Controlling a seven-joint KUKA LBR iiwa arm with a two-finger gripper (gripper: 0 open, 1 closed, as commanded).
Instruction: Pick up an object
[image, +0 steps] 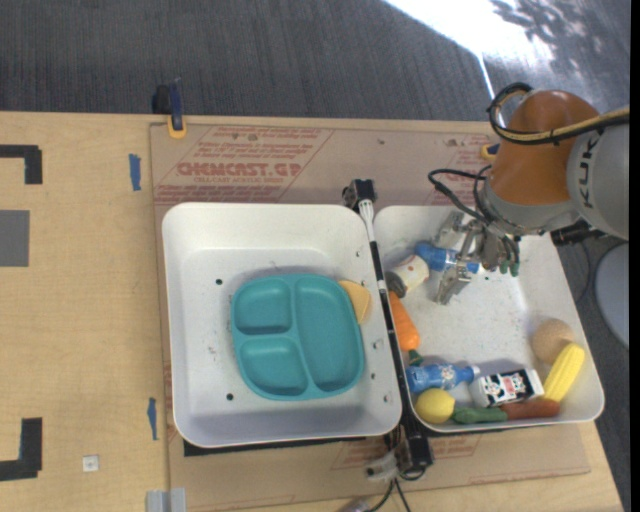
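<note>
The gripper (455, 275) hangs spread and unladen over the right white bin (575, 330); closing here risks grasping nothing.

Teal tray (297, 336), white bins (190, 300), orange carrot (403, 324), yellow corn (563, 371).

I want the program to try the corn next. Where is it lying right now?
The corn cob lies in the right bin, at its near right corner, just below a tan egg-shaped item and right of the small milk carton.
</note>
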